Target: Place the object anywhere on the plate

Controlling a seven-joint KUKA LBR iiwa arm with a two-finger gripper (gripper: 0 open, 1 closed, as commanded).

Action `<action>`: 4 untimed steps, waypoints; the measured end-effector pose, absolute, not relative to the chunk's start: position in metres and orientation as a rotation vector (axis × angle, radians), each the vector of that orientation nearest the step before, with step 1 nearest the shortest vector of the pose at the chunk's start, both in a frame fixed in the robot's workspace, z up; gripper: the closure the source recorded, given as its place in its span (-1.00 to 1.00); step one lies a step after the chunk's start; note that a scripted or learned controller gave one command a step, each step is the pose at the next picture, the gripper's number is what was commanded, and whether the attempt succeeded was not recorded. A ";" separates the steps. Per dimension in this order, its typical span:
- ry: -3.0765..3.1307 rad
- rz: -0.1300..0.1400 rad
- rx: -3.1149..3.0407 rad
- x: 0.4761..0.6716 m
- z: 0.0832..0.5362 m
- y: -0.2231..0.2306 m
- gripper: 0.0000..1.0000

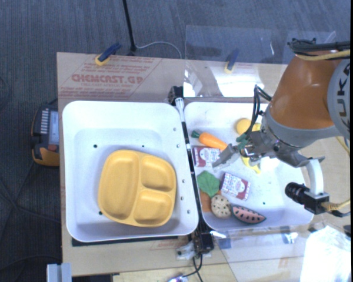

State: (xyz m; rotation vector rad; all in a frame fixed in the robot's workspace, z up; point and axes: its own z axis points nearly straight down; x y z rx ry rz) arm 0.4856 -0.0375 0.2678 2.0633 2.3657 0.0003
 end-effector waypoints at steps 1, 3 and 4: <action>2.586 -0.003 1.781 0.485 0.309 -0.026 -1.00; 2.556 -0.001 1.817 0.485 0.395 -0.057 -1.00; 2.451 -0.014 1.980 0.482 0.260 -0.059 -1.00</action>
